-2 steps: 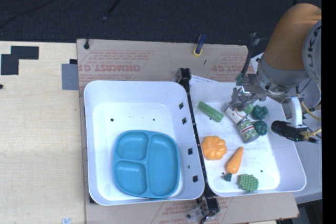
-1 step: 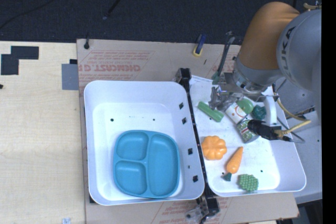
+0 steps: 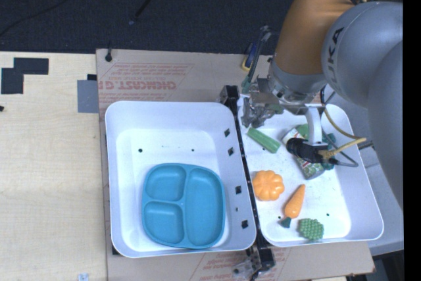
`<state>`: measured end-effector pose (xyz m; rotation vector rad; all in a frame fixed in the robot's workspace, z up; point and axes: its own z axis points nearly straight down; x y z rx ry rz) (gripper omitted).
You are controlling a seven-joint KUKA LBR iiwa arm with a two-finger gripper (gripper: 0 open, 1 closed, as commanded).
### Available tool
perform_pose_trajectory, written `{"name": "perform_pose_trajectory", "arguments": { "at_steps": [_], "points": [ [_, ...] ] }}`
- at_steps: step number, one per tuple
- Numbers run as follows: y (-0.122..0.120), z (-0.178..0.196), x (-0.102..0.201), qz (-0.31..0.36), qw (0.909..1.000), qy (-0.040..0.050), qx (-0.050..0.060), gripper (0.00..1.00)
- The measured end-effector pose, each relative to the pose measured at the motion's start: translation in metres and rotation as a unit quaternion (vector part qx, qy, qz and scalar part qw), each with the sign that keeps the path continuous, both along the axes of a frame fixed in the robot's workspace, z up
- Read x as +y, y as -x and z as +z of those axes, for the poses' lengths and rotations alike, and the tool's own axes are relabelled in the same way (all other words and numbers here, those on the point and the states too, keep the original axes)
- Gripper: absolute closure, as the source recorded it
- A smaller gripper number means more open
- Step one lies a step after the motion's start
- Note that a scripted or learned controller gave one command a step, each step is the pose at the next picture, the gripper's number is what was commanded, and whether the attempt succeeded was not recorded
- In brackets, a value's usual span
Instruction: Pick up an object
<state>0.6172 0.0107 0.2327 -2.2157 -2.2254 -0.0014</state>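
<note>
My gripper (image 3: pixel 252 116) hangs low over the far left corner of the right bin (image 3: pixel 358 204), close to the wall between the bins. Just in front of it lies a green bar-shaped piece (image 3: pixel 264 140), apart from the gripper as far as I can see. Further forward sit an orange pumpkin-like toy (image 3: pixel 268 185), an orange carrot (image 3: pixel 295 201) and a bumpy green toy (image 3: pixel 310 229). A small patterned packet (image 3: pixel 312 168) lies to the right of the green bar.
The left bin (image 3: pixel 125 141) holds a blue divided plate (image 3: pixel 183 204) in its front half. The grey arm with its orange band (image 3: pixel 309 16) covers the far right part of the right bin. Cardboard lies under both bins.
</note>
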Motion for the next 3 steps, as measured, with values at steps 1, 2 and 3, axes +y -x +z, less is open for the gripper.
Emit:
{"name": "perform_pose_trajectory", "arguments": {
  "at_steps": [1, 2, 3],
  "points": [
    [-0.023, -0.002, 0.058, 0.000, 1.0000, -0.0001, 0.000, 1.00],
    [-0.008, -0.002, 0.054, -0.004, 1.0000, 0.0010, 0.002, 1.00],
    [-0.019, -0.009, 0.044, -0.004, 1.0000, 0.0014, 0.001, 1.00]
  ]
}}
